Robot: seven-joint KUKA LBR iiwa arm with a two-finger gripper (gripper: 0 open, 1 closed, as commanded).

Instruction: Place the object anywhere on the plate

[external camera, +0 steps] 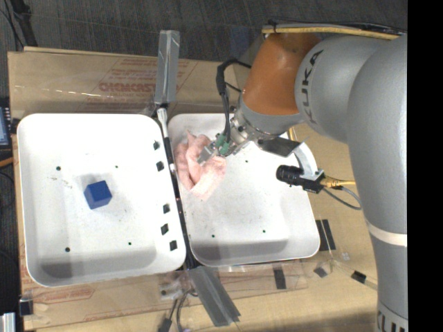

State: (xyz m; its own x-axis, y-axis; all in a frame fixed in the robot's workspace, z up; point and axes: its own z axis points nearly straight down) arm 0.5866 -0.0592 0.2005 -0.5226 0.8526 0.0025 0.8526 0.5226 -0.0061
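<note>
Bench front: we record clamps and brackets [208,292] at the near edge, where the two bins meet.
Left bin [41,254]: we list one small blue cube [98,194], sitting left of centre on the floor, well apart from every wall.
Divider [168,192]: we note a dark strip with black clips between the bins, a raised edge to cross on any transfer.
Right bin [277,244]: the near half of its floor lies open, giving room to lift and turn.
Pink object [197,164]: a soft, crumpled pink thing, perhaps cloth, resting in the right bin's far-left part, close against the divider wall.
Gripper [213,154]: we find it low over the pink object's upper right edge; whether the claw is apart or together we cannot tell at this size.
Arm [346,81]: grey with an orange band, it covers the right bin's far-right corner.
Black cable plug [299,177]: it hangs beside the wrist, over the right rim.
Plate: we can point to no distinct plate.
Step in hand: we judge it the grasp at the pink object.
Next move: we judge it calls for a firm hold and a straight lift clear of the divider.
</note>
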